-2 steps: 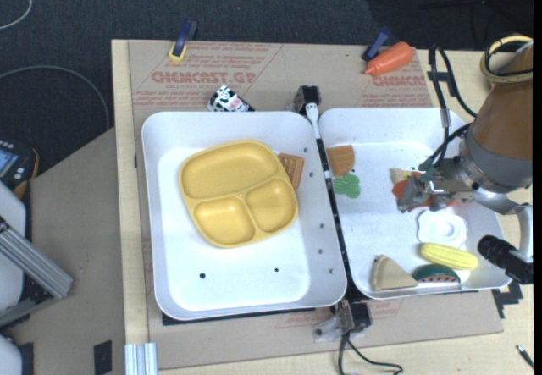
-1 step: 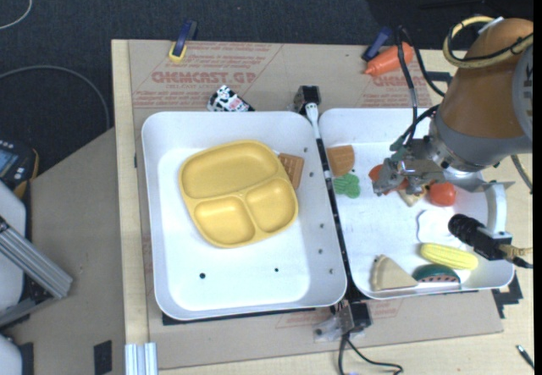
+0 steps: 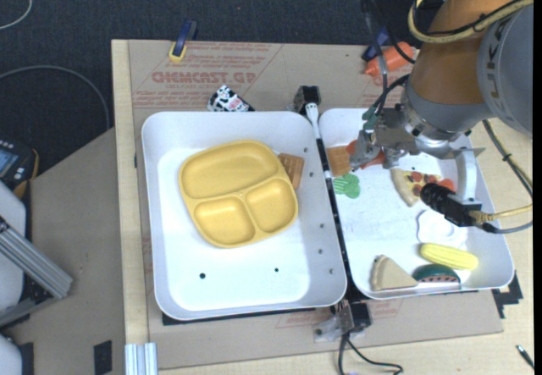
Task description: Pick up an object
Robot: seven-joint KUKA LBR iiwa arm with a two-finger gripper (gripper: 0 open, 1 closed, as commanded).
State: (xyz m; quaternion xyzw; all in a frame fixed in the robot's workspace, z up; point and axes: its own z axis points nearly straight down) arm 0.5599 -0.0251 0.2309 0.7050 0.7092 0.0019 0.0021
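Observation:
My gripper (image 3: 369,151) hangs low over the far left part of the right bin (image 3: 364,234), below the orange-banded wrist (image 3: 461,35). Just to its left an orange-brown block (image 3: 338,161) lies by the bin's left wall, with a green toy (image 3: 345,187) in front of it. A pizza-slice toy (image 3: 410,184) sits right of the gripper. At the bin's front lie a yellow banana (image 3: 449,256), a watermelon slice (image 3: 439,276) and a tan wedge (image 3: 389,273).
The left bin (image 3: 246,276) holds a yellow divided tray (image 3: 239,193) with a brown toast piece (image 3: 292,168) at its right edge. A black clamp (image 3: 306,100) sits between the bins at the back. A small black-and-white item (image 3: 227,100) lies on the cardboard behind.

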